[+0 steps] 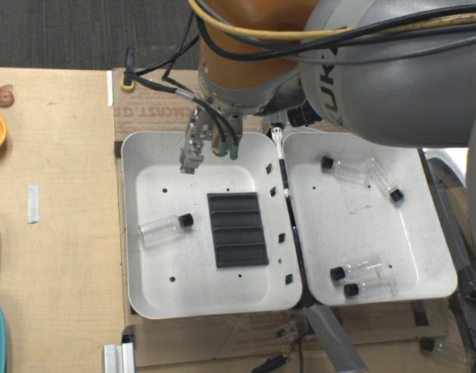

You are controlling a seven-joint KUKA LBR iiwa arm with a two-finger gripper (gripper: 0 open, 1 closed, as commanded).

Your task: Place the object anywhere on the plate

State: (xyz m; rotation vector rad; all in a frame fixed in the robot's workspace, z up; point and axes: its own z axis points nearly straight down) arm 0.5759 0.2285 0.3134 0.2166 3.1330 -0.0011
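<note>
A black ribbed plate (238, 229) lies flat in the middle of the left bin (144, 286). To its left, on the bin floor, a clear vial with a black cap (165, 228) lies on its side, cap pointing toward the plate. My gripper (199, 155) hangs over the back of the left bin, above and behind the plate and well away from the vial. Nothing shows in its grasp. The large grey and orange arm covers the top of the view.
The right bin (424, 278) holds several more clear vials with black caps: two near the back (342, 168) (385, 185) and two near the front (354, 270) (370, 288). A raised rim (288, 200) divides the two bins. The wooden bench (59, 247) lies to the left.
</note>
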